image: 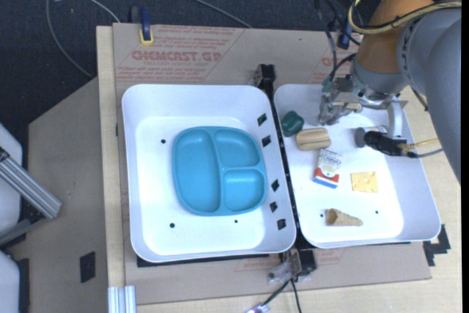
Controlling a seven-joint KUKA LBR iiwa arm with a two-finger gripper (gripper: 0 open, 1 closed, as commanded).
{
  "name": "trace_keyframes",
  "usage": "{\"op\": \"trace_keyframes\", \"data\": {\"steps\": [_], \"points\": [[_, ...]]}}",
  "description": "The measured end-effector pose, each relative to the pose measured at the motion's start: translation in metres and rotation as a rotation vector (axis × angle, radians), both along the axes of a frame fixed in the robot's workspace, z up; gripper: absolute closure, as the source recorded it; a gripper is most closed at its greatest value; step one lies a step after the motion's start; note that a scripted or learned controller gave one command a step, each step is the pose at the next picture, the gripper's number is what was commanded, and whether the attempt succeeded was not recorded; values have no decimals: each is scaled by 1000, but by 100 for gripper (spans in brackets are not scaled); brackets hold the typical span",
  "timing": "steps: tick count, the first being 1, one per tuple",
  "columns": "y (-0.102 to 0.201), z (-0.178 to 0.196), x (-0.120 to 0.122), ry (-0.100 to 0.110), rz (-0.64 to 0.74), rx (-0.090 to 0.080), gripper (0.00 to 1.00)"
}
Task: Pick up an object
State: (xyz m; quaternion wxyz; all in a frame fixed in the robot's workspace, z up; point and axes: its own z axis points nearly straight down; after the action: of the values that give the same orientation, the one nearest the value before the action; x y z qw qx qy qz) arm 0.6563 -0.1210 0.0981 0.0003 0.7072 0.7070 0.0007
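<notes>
My gripper (331, 112) hangs over the far part of the right bin (414, 220), just beyond a tan wooden block (312, 138). A dark green object (292, 122) lies to the block's left, near the bin's left wall. Nearer the camera lie a small red, white and blue carton (327, 168), a yellow square piece (364, 182) and a tan cone-shaped piece (342, 218). Nothing shows between the gripper and these things.
The left bin (146, 231) holds a blue divided plate (218, 169). Black clips run along the divider between the two bins (277, 157). The grey arm with its orange band (392, 26) comes in from the upper right, over the right bin's far corner.
</notes>
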Motion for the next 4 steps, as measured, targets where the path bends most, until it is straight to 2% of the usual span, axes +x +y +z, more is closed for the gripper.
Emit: {"op": "trace_keyframes", "data": {"steps": [2,3,4], "points": [[-6,108,-14,-6,0,-2,100],[-12,154,-11,-5,1,-2,100],[46,158,-11,2,6,1,100]]}}
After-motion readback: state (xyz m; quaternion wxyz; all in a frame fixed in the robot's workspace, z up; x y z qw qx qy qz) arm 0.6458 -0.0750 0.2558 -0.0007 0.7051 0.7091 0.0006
